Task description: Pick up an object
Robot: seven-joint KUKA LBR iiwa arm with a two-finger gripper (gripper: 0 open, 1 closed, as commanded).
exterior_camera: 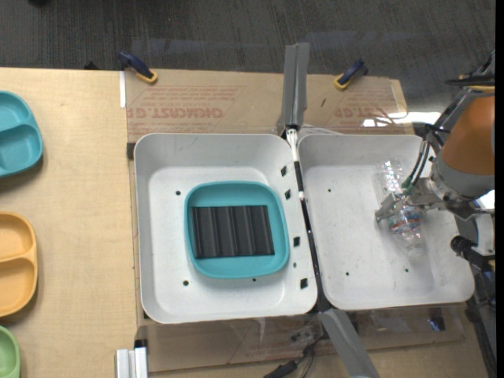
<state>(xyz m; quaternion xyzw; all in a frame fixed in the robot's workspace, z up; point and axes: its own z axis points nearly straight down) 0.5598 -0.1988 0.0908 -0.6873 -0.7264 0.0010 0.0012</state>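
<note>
Claw [396, 209] down in right bin [354, 274], touching clear plastic object [402, 211]; opening, grip unclear.

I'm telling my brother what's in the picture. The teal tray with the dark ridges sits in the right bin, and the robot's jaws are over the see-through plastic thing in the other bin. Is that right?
Not quite. The camera view shows the teal tray in the left bin. The gripper is over the see-through plastic thing in the right bin.
</note>
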